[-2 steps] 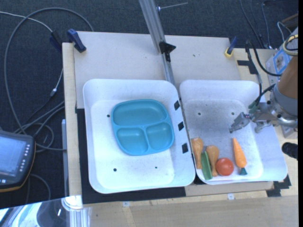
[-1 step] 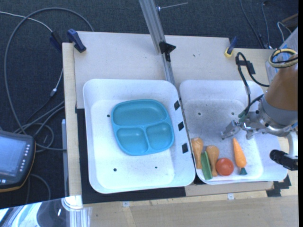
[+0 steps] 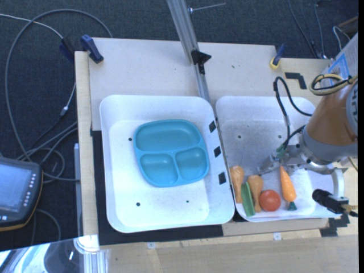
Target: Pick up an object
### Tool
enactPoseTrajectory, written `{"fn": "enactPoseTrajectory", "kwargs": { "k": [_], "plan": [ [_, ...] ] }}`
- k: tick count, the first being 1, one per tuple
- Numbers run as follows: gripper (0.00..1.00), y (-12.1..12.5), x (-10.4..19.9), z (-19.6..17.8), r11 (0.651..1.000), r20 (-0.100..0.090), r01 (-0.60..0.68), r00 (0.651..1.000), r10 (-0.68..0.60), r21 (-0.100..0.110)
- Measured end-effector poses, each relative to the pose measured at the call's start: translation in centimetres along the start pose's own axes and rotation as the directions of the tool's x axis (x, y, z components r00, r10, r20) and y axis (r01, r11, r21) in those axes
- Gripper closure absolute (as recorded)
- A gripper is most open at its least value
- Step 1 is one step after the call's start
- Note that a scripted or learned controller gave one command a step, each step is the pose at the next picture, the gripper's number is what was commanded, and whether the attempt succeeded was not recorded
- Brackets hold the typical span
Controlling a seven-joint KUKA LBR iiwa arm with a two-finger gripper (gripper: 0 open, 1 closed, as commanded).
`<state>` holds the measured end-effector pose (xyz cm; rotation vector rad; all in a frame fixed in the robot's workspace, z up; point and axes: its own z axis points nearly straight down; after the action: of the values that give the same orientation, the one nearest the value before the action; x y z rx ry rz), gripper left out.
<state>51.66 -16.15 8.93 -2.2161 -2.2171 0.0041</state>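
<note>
We see the pincer (image 3: 276,162) low over the right bin (image 3: 250,115), at the end of the grey arm (image 3: 330,131) that reaches in from the right. The toy foods lie in a row along the bin's near rim, all just on the near side of the pincer.

The toy carrot (image 3: 287,185) is the closest. Its upper end sits right by the pincer and may be touching it, and its green tip points away toward the rim. Its long axis runs almost straight away from the pincer, leaning a little to the right. In our judgement a grasp has to close across that axis, so the move turns on a short shift along the carrot's body toward the rim.

The red tomato (image 3: 270,200) lies beyond the pincer and slightly left, beside the carrot's lower half. Further left of the pincer are:
- an orange piece (image 3: 256,185)
- a green stick-like piece (image 3: 247,193)
- another orange piece (image 3: 236,175)

These sit packed close together, and we cannot name them more exactly.

We cannot tell whether the pincer is wide or narrow. Its metal parts blur into cables and the arm's bulk, and nothing is plainly held. The wrist hides part of the bin's right side. The blue divided plate (image 3: 170,152) lies in the other bin, well to the pincer's left.
</note>
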Motion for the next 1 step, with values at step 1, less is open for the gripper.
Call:
{"fn": "enactPoseTrajectory", "kwargs": {
  "k": [1],
  "plan": [
    [1.00, 0.18, -0.01, -1.41, 1.000, 0.001, 0.001, 1.000, -0.001, -0.008]
  ]
}}
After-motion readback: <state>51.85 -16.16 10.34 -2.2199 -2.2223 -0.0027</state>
